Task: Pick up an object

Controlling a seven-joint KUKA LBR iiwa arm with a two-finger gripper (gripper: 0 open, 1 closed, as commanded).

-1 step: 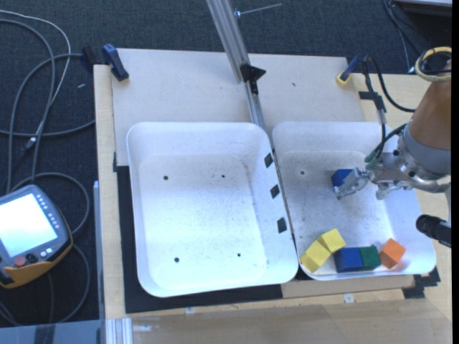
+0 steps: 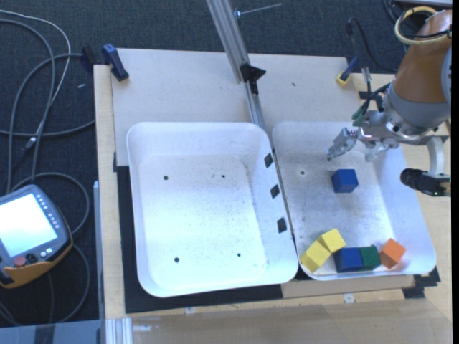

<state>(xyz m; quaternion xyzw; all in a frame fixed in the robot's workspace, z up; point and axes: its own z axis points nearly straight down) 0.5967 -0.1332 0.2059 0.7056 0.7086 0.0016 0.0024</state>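
Note:
A blue cube lies alone in the upper middle of the right bin. My gripper hangs just above and behind it, over the bin's far part, and stands open with nothing between its fingers. One fingertip points left and down toward the bin floor. Along the bin's near edge sit a yellow block, a second yellow block, a blue block, a green block and an orange block, packed close together.
The left bin lies beside the right one, with black clips along the shared wall. A metal pole rises from the bench behind the bins. A teach pendant rests on the floor at far left.

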